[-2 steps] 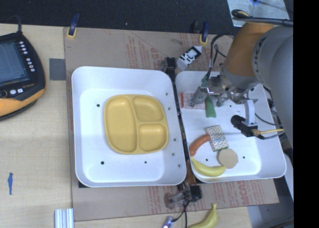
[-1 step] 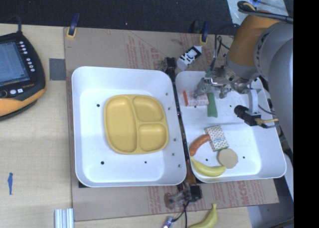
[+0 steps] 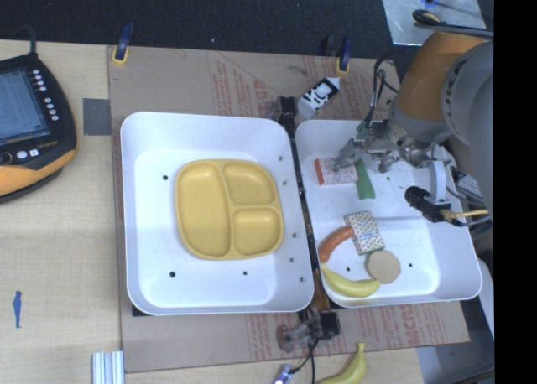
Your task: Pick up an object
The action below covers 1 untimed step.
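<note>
here the jaws (image 3: pixel 362 154) hang over the right bin (image 3: pixel 436 277), grip unclear.

Yellow divided tray (image 3: pixel 228 208) inside left bin (image 3: pixel 138 206); teach pendant (image 3: pixel 29 127) left of it; loose banana (image 3: pixel 348 367) below-right on bench (image 3: pixel 50 273)

Both white bins (image 3: pixel 134 206) look like smooth, faintly glossy plastic. The yellow divided tray (image 3: pixel 228 208) is matt plastic. The worktop (image 3: pixel 50 273) shows pale wood grain, overlaid by a dull brown cardboard sheet (image 3: pixel 218 80). The banana (image 3: pixel 349 285) has a smooth, waxy sheen.
</note>
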Motion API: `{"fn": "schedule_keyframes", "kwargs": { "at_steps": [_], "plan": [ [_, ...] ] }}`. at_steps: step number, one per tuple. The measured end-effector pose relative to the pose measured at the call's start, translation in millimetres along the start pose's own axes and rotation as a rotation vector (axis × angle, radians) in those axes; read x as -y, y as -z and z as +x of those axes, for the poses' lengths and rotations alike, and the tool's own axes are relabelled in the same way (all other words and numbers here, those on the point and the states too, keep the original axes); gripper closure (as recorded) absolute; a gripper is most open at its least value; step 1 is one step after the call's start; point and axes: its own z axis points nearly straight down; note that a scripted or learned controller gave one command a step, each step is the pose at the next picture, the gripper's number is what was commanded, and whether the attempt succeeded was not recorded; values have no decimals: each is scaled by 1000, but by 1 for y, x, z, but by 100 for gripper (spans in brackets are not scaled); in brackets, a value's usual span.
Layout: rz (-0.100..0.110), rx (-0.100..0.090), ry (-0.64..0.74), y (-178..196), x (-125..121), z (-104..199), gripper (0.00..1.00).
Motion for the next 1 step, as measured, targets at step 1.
{"fn": "schedule_keyframes", "kwargs": {
  "at_steps": [1],
  "plan": [
    [2,-2,0,0,-7,-22,0]
  ]
}}
